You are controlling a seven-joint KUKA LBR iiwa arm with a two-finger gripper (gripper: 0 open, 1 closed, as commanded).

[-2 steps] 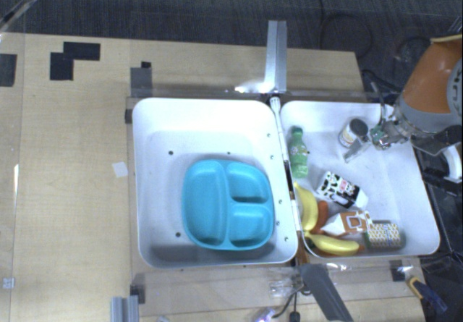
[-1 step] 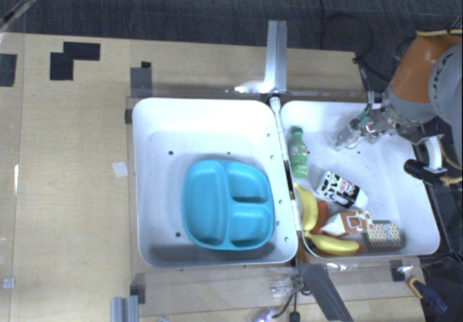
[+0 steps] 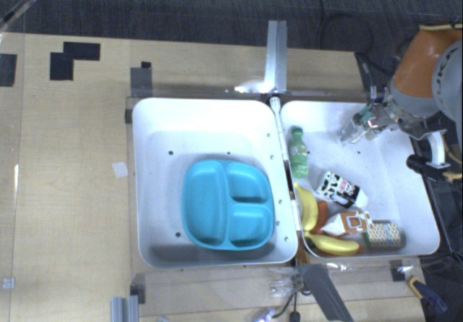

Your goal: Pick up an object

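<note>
My gripper (image 3: 357,130) hangs over the back right part of the right bin (image 3: 405,161), its fingers apart and nothing between them. Below it on the bin floor lie a green bottle (image 3: 297,152) along the left wall, a black-and-white patterned pack (image 3: 340,189), two yellow bananas (image 3: 318,226) at the front left, an orange-and-white carton (image 3: 350,224) and a speckled grey box (image 3: 383,236). All these lie well forward and left of the gripper.
The left bin (image 3: 155,168) holds a blue divided tray (image 3: 228,203). A metal post (image 3: 276,53) rises behind the divider between the bins. The arm's orange band (image 3: 421,60) and grey wrist stand at the right edge, over the right bin's back corner.
</note>
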